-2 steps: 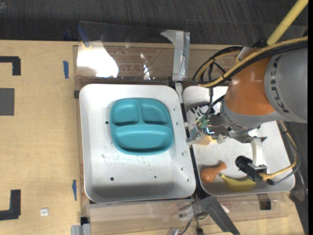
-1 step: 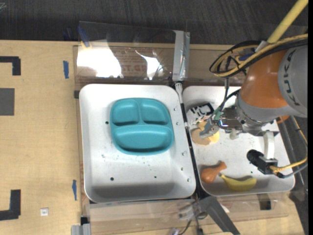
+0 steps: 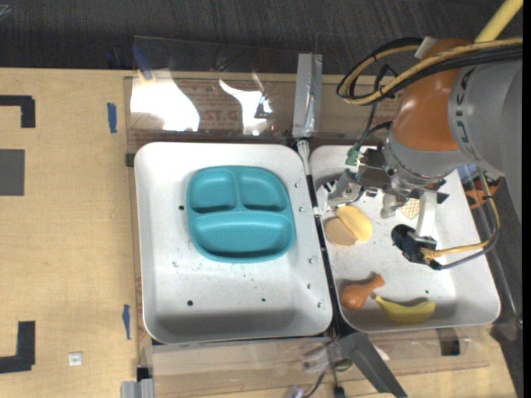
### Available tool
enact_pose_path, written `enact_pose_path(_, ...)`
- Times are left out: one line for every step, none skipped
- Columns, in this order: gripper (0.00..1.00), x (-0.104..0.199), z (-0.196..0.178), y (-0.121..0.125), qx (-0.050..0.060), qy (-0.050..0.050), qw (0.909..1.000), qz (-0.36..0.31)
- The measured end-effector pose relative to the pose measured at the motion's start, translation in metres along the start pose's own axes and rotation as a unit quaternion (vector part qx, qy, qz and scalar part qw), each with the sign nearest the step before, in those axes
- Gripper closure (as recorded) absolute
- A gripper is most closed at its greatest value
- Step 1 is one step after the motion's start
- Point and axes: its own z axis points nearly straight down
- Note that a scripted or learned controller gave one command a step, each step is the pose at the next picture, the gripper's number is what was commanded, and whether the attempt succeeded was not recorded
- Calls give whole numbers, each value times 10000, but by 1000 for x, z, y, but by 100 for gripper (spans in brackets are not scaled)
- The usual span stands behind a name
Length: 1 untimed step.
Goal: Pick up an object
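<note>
The left bin [image 3: 166,305] holds a teal divided plate [image 3: 241,211]. In the right bin [image 3: 473,297], the gripper [image 3: 365,191] hangs at the far left corner; whether it is released or clenched, I cannot tell. A tan bread piece [image 3: 348,225] lies just beneath it. A yellow banana [image 3: 405,308] and an orange drumstick [image 3: 360,292] lie near the front edge.

The light wooden tabletop [image 3: 66,247] carries two shallow white bins side by side, the left bin [image 3: 158,297] and the right bin [image 3: 465,293], their inner rims touching. Black tape marks [image 3: 18,110] and small blue tape strips [image 3: 111,116] lie on its bare left part.
</note>
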Motion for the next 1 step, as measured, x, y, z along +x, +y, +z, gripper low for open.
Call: enact_pose_path(0,-16,19,-43,19,1,9953,-969)
